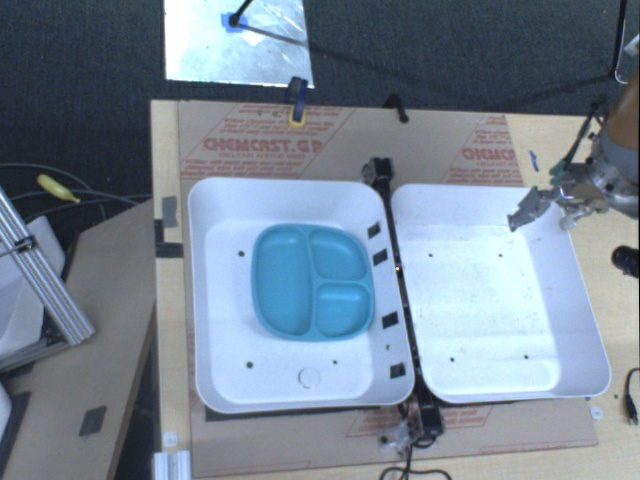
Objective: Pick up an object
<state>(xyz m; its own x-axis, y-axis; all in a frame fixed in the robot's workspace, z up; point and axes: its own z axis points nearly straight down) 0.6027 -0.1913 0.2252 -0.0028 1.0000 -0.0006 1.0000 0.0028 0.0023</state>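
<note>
Lying nearest the viewer, a small clear disc (308, 376) is sitting on the floor of the left bin (215, 218), close to its front wall. Just behind it, a blue divided plate (312, 280) with three compartments is resting flat in the middle of that bin. Black clips (384, 258) are running down the seam where it is meeting the right bin (580, 308). Over that bin's far right corner, the gripper (545, 206) is hanging above the rim, well apart from the plate. Its fingers (524, 213) are appearing spread with nothing between them, though they are small and dim, so this is uncertain. Both bins are sitting on a brown printed board (260, 143).
</note>
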